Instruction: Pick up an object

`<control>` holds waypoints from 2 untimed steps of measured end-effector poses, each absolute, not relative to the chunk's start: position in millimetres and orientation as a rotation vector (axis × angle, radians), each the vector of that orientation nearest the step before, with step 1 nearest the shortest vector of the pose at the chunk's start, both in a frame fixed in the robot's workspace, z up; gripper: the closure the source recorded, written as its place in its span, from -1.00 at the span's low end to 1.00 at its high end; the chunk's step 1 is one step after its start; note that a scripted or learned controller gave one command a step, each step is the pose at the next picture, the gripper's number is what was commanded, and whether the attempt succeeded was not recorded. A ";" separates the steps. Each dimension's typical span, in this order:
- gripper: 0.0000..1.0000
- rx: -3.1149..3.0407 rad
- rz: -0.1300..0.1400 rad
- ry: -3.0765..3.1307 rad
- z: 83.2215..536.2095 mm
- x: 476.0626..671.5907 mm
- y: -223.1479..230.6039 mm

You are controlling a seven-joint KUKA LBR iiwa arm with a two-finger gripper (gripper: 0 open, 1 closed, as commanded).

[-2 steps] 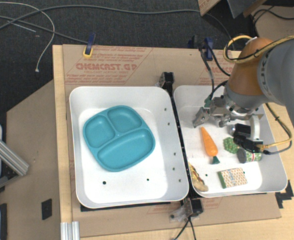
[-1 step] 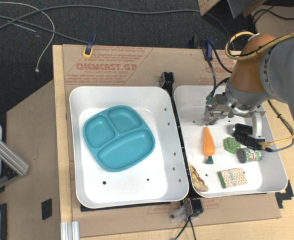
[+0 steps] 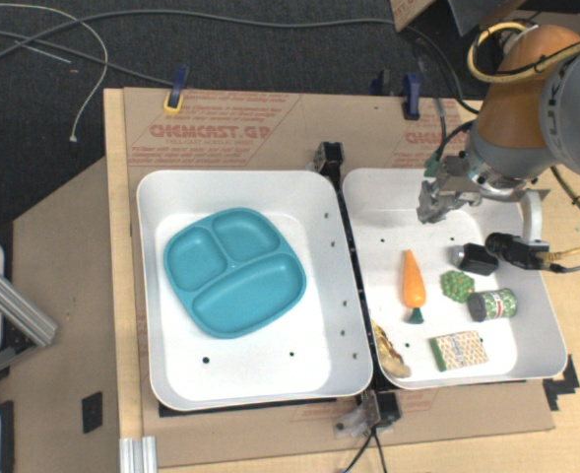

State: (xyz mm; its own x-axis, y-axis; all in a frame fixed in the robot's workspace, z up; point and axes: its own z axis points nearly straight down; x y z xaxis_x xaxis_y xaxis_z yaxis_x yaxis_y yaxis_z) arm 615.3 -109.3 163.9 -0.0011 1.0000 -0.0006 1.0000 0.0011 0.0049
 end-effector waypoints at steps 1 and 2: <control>1.00 2.217 0.005 2.220 216.6 626.3 -106.4; 1.00 2.216 0.006 2.219 271.0 627.5 -106.3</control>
State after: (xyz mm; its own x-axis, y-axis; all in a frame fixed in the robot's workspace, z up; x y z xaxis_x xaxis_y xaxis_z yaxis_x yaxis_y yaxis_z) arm 627.5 -106.3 271.0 -0.0014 1.0000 -0.0010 1.0000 0.0014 0.0067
